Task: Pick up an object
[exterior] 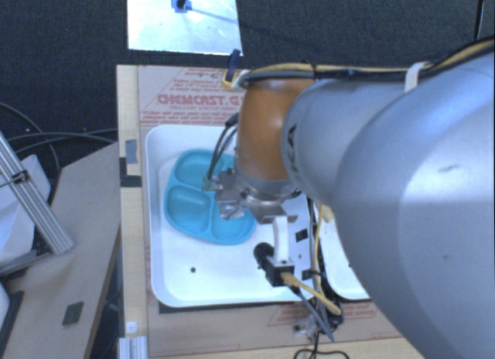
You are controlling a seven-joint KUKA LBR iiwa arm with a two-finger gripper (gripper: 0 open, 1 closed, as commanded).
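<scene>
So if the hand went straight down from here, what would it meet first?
Probably the blue tray in the left bin: the hand hangs over the tray's right side. Depth is unclear at this slant, so it might instead reach the bin floor just beside it.

A light blue plastic plate (pixel 189 199) with divided compartments lies flat, open side up, on the floor of a shallow white bin (pixel 216 276), close to its left wall; its right part is hidden.

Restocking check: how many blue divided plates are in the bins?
1: the blue divided plate, in the left white bin, partly under the arm, which may hide others.
</scene>
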